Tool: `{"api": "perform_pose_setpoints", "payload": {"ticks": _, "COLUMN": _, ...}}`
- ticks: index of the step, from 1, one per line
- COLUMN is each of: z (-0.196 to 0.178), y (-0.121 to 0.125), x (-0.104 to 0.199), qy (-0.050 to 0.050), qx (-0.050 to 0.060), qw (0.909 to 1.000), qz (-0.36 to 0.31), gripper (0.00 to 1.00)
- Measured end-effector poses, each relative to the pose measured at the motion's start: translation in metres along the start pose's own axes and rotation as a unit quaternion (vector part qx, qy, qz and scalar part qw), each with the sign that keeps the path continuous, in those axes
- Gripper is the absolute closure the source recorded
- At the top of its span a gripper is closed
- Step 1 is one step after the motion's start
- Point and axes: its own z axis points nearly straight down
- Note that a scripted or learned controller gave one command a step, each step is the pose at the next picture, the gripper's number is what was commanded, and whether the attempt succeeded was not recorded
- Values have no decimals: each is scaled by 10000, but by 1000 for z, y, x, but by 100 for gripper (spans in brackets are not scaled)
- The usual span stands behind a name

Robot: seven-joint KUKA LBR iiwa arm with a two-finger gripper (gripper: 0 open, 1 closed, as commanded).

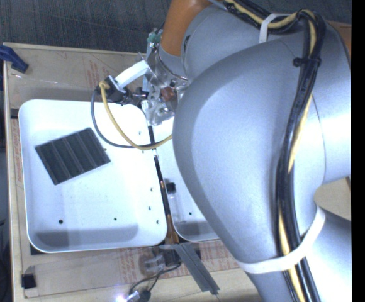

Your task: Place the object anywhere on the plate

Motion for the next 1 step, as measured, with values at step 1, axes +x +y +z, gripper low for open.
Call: {"api": "perform_pose_setpoints", "payload": {"ticks": 1, "z": 109, "y": -121, "x": -35, "qy": -36, "qx": 2, "qw": 9995, "qz": -300, "gripper": 100}}
